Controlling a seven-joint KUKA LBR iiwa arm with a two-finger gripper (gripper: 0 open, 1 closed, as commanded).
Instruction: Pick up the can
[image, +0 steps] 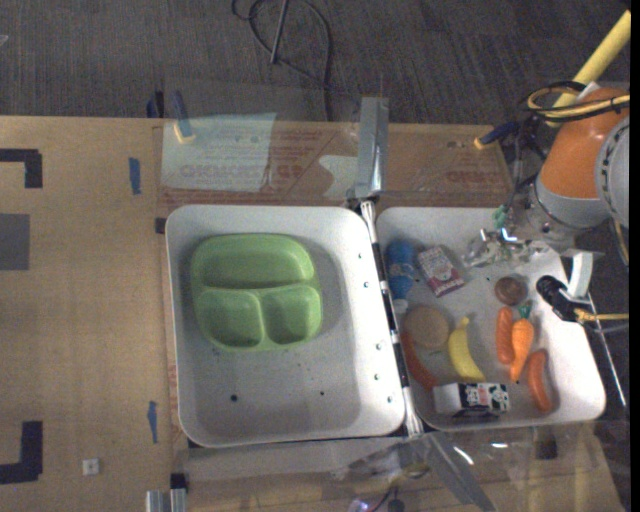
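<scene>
now we see the blue can lying at the nine o'clock edge of the right bin, next to a small pink box. our jaws sit at one o'clock over the bin, apart from the can; we cannot tell how they stand.

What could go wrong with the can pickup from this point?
The blue can lies on its side against the right bin's left wall, so the wall may block one finger and the can may roll. The gripper hovers at the far side, and a pink carton sits between them, likely to get bumped on approach.
</scene>
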